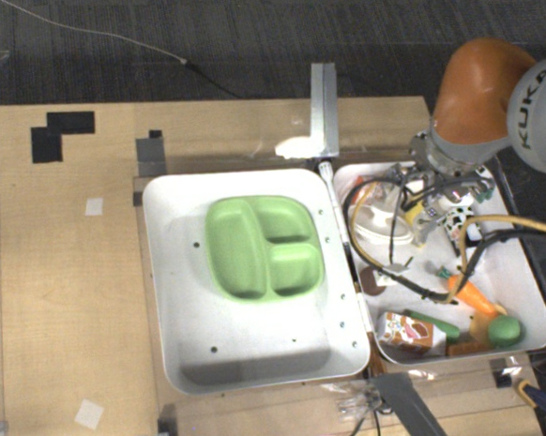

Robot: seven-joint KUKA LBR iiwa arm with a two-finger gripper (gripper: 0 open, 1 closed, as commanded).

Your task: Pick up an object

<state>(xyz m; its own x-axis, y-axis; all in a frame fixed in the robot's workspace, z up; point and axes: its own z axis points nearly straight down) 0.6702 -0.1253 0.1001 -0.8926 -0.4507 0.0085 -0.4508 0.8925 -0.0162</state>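
On a pale wooden bench [63, 304], two white bins [190, 360], dark carpet [239, 27] behind.

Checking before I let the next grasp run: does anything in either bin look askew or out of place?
The green divided plate sits upside down in the left bin, slightly rotated. The right bin just holds jumbled items beneath the gripper; no spill or damage is visible.

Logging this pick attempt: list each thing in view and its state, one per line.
Green divided tray: upright, lying in the left bin.
Arm: reaching down into the right bin.
Gripper: low among cables, grip hidden.
Green ball: resting in the right bin's near corner.
Brown packet: lying flat beside the ball.
Orange piece: lying tilted, above the ball.
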